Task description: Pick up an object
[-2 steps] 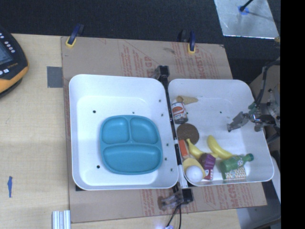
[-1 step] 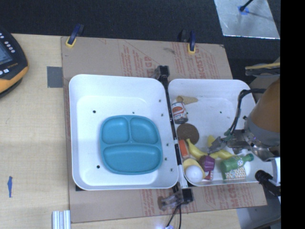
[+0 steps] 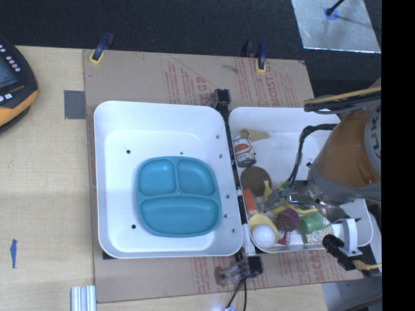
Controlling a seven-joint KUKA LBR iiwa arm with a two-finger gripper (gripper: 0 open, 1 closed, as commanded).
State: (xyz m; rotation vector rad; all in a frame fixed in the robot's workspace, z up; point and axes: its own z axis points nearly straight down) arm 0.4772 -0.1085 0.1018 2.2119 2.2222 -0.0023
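Reaching low into the right bin (image 3: 272,118) among clutter — a white egg (image 3: 262,234), a brown ball (image 3: 255,178), a small can (image 3: 244,151) — pincer (image 3: 299,203) state impossible to tell; blue divided tray (image 3: 178,196) in the left bin (image 3: 110,173).

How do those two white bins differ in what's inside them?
The left bin holds a single thing, a blue divided plate lying flat near its middle; the right bin holds a crowded pile of small things, among them a can, a brown ball and a white egg. The grey arm reaches over the right bin, not the left bin. Both are shallow, white and set side by side on cardboard.
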